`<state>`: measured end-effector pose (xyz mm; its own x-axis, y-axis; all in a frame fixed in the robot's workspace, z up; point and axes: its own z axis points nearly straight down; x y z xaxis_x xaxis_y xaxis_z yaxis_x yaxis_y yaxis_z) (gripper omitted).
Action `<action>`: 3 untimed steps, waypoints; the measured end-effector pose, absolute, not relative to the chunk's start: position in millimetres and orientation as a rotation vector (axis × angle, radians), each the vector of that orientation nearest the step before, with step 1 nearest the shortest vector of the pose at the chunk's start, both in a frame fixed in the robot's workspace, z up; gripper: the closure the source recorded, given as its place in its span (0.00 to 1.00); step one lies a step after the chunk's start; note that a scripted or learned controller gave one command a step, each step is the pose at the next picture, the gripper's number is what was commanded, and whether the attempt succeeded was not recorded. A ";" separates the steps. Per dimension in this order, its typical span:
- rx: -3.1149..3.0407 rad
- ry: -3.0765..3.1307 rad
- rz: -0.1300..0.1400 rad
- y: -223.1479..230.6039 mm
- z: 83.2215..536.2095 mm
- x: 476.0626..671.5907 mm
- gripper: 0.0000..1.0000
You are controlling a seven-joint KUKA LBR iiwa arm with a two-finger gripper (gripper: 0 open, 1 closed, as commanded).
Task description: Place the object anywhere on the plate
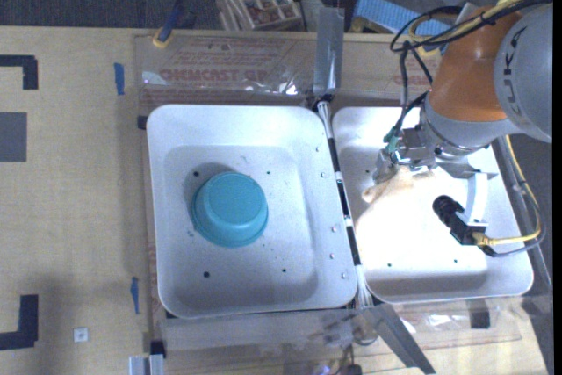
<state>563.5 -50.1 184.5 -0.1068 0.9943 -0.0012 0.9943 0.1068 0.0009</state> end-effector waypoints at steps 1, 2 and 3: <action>2.098 2.336 0.000 -50.6 224.5 564.1 1.00; 1.590 2.710 0.000 4.8 232.5 554.0 1.00; 1.018 2.972 0.001 63.0 233.1 539.2 1.00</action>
